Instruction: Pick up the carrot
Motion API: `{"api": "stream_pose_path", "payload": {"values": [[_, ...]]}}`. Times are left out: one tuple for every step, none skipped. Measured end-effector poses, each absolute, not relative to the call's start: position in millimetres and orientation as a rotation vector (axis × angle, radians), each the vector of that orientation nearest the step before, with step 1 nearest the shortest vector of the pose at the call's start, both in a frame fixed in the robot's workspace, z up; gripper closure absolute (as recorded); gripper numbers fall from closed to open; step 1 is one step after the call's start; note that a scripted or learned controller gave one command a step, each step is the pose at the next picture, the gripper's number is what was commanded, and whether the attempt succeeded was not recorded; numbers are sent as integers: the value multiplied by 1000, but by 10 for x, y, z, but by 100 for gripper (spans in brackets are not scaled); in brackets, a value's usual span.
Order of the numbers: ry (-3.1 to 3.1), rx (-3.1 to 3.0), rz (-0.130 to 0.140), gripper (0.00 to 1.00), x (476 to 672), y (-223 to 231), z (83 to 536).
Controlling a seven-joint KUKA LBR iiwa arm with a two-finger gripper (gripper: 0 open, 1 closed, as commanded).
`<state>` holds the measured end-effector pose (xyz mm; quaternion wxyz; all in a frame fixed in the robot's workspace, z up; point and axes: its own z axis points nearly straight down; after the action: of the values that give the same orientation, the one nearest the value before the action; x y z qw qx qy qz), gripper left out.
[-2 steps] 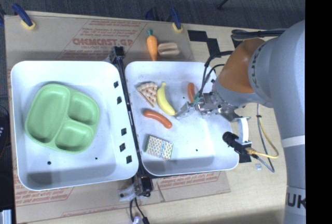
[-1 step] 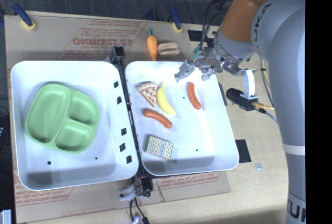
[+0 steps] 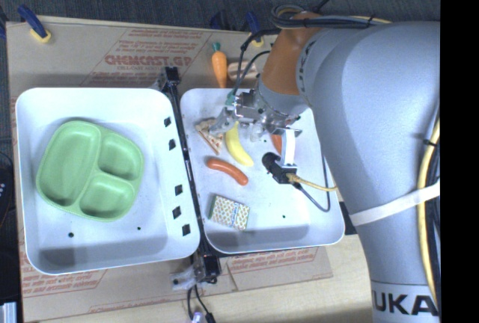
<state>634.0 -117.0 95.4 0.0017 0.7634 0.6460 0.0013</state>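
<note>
Two white bins are seen side by side on the surface, with the pincer lowered into the right bin.

The carrot is seen up and to the left of the pincer, outside the bins on the cardboard, stem end upward. Whether the pincer is apart or together cannot be told. Just below it lies a banana, with a pizza slice to its left; farther below are a sausage and a patterned packet. Well to the left, a green divided plate is held in the left bin.

It was a robotics lab — a KUKA arm worked over two white bins clamped to cardboard, cables trailing.
</note>
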Motion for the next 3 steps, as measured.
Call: {"api": "stream_pose_path", "payload": {"values": [[1860,2526,3,0,6350,-1009,950],[1674,2653,11,0,5706,-999,959],[1682,2650,12,100,5718,-990,1066]]}}
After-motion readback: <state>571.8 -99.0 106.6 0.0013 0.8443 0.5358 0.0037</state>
